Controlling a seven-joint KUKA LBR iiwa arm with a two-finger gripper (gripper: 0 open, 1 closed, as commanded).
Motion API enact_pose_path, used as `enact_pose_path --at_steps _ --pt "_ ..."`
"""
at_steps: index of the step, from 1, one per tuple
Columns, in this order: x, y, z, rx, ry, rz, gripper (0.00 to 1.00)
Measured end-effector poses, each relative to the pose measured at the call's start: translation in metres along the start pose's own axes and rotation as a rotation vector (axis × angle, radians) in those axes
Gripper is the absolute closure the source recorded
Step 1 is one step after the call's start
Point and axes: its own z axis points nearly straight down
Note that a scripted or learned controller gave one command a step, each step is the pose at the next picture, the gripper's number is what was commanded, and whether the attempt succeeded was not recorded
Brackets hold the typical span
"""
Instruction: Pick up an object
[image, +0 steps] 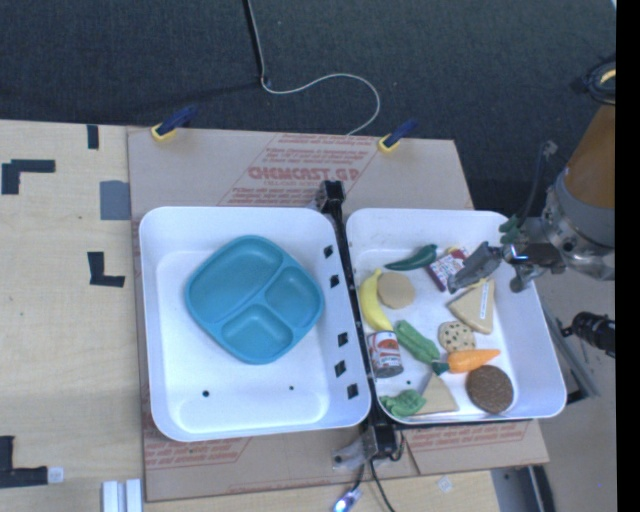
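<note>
**A:** Two white bins sit side by side on the counter (60, 300), and our pickings are all in the right bin (520, 335). The left bin (165, 300) carries a blue divided plate (254, 297) and nothing we want.

**B:** Where is our hand?

**A:** The hand (505, 262) hangs over the right bin's far right corner, low, just beside a pale wedge of toy cheese (475, 306) and a small purple packet (446, 268). We cannot tell how far apart its fingers are, and we see nothing held between them.

**B:** So no grasp yet, by our reading. What else lies near?

**A:** A green pepper (411, 259) near the far edge, a banana (373, 302) along the left wall, a beige round (396, 291) touching it, a spotted cookie (454, 336), a carrot (470, 359), and a brown cookie (490, 388) toward the near right corner.

**B:** What worries us?

**A:** Crowding. The cheese, packet and cookie lie close together, so we might close on two things, or on an edge, and the piece would slip out on the lift. The cheese is flat and lies low; fingers may skate over it.

**B:** And the bin wall?

**A:** We are close to the right rim, so a descent slightly off could strike it or push the bin.
</note>
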Motion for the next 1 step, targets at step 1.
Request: enact_pose_path --at_steps 1 --pt "0.0887 -0.0174 -0.0255 0.002 0.002 -0.006 0.0"
